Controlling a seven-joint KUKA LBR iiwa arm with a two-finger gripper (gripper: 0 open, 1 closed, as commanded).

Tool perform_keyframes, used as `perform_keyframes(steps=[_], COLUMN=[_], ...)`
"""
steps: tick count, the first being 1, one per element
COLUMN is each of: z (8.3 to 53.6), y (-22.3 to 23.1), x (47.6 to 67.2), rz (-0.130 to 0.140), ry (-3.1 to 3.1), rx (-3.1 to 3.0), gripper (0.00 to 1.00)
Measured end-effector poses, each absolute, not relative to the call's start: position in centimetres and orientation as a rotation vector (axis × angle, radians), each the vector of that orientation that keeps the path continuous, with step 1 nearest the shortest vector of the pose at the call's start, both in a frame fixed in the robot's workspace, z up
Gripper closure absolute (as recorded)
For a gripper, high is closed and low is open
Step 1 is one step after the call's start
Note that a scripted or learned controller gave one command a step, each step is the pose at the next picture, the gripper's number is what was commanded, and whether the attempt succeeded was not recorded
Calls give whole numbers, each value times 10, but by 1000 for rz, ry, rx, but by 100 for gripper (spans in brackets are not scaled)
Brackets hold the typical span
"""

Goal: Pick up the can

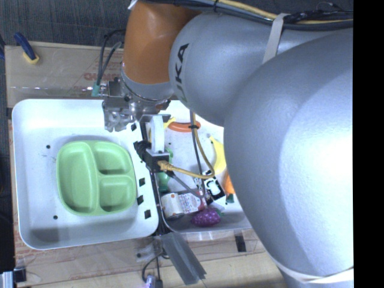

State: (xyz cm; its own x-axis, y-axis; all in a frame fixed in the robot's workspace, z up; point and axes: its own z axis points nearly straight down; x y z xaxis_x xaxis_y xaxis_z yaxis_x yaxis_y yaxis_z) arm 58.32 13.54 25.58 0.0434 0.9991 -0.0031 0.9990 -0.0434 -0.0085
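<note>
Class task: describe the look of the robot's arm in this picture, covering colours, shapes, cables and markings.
The arm is bulky, rounded and grey, with an orange band above the wrist. Dark letters "KA" mark the grey shell. A yellow-and-black cable runs along its top, under a pale strap. The claw is black and white.

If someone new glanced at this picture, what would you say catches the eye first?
The huge grey arm fills the right half, its orange band bent over the bins. Next comes the green tray, with three compartments, lying in the left bin. At the right bin's near edge lie a can on its side and purple grapes, partly under the arm.
</note>
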Motion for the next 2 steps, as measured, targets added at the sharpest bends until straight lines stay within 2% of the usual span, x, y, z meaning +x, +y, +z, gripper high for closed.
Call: perform_keyframes(steps=[1, 2], z=[147, 91], y=[144, 201], x=[513, 513], rz=[11, 8], ry=[-1746, -1886], rx=[-2608, -2510], gripper=[100, 100])
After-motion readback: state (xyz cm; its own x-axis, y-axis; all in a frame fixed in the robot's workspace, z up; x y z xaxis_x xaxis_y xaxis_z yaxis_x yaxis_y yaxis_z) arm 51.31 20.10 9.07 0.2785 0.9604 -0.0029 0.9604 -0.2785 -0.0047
